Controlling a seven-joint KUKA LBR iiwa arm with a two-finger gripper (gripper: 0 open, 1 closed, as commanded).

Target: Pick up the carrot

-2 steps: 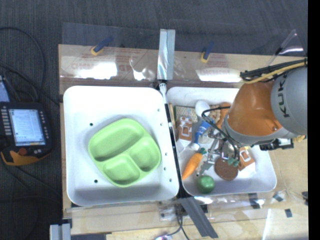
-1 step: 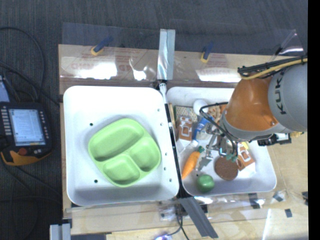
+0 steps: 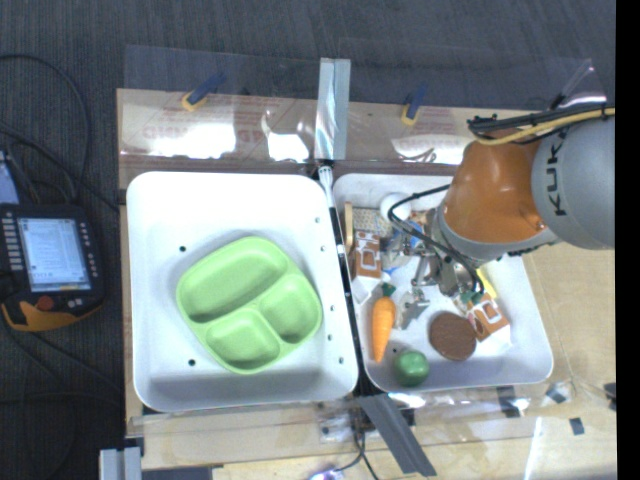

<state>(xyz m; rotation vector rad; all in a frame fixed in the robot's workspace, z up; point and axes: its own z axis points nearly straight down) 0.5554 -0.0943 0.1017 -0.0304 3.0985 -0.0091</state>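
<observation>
Left of the jaws (image 3: 425,293) you'll see the carrot (image 3: 381,325) lying free in the right bin (image 3: 530,353), just above the green ball (image 3: 411,367). Bring the jaws left and down, straddling the carrot's width. The arm (image 3: 510,193) reaches in, wrist tipped down; whether the jaws are apart, you cannot tell.

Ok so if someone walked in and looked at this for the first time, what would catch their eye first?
Probably the bright green divided plate, lying alone in the left bin. Next, the arm's big orange band hanging over the right bin, with the gripper down among the clutter. Right beside it lies the orange carrot, pointing down toward a small green round thing, with a brown disc to their right.
</observation>
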